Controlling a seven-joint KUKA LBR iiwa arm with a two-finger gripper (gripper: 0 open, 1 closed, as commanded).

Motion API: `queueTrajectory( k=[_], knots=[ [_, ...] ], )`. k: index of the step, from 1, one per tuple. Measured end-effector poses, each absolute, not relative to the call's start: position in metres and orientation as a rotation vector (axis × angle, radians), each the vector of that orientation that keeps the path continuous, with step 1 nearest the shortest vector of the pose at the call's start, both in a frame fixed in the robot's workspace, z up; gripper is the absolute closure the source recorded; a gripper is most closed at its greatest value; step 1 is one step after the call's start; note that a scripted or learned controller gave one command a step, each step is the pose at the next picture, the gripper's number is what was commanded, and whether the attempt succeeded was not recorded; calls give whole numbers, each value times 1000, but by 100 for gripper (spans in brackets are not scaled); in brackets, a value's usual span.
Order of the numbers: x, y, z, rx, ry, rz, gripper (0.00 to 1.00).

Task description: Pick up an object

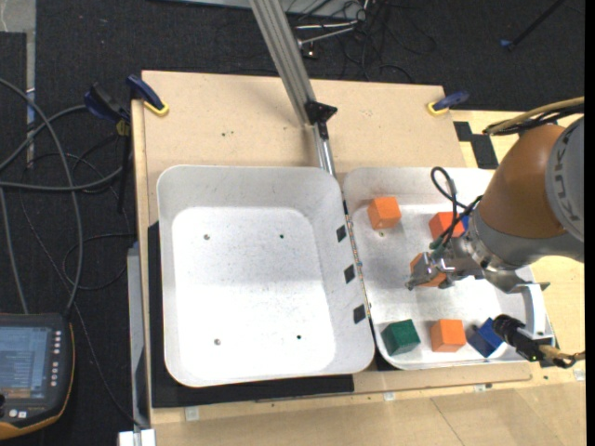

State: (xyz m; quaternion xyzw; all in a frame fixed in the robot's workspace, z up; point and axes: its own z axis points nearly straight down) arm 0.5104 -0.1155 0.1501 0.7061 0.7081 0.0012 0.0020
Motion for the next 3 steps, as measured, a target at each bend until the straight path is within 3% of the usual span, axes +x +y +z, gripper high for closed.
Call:
queueTrajectory(
  k=[2,3],
  knots=[
    [509,-114,257,2214,2222,4,100],
    [532,-68,246,2213,2230,1,100]
  ],
)
